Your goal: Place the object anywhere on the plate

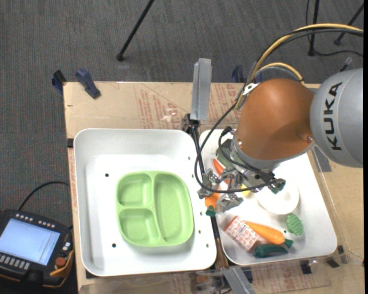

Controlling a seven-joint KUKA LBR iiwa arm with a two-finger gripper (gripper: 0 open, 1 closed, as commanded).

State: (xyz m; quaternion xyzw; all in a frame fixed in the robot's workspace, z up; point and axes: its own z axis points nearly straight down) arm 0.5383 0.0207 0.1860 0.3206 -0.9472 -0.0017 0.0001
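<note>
the plate (154, 217) lies in the left bin (92, 164), while the carrot (267, 231), carton (241, 233) and bowl (281, 201) lie in the right bin (319, 225), under the arm (276, 124).

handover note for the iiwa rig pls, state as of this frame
Gripper: low over the right bin, at its left side; fingers not readable, no grasp visible.
Plate: green, three compartments, in the left bin, nothing on it.
Objects in the right bin: carrot, pink box, white cup, green toy, dark green piece.
Done: nothing placed.
Left: pick an object, set it on the plate.
</note>
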